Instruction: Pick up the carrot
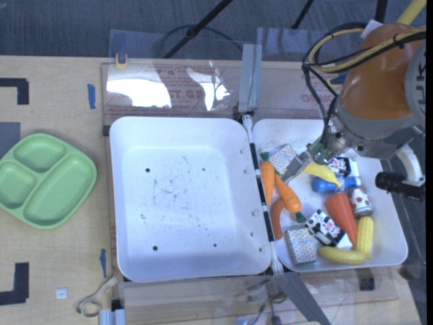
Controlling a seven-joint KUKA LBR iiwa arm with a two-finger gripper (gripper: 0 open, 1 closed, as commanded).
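Note:
The right bin [396, 249] holds a pile of toy food. An orange carrot [288, 195] lies slanted near the bin's left wall, next to another orange piece [268, 179] and a darker orange one [276, 219]. A thicker red-orange tapered carrot [342, 212] lies further right. My gripper [298, 166] hangs low over the bin's upper left part, just above and to the right of the slanted carrot, beside a patterned box [283, 156]. I see nothing held in it.
Around the carrots lie a yellow banana [323, 173], a corn cob [365, 234], a second banana [342, 254], a black-and-white cow toy [325, 227], a small box [302, 244] and a can [360, 200]. The left bin [128, 147] adjoins. A green divided plate [46, 179] sits far left.

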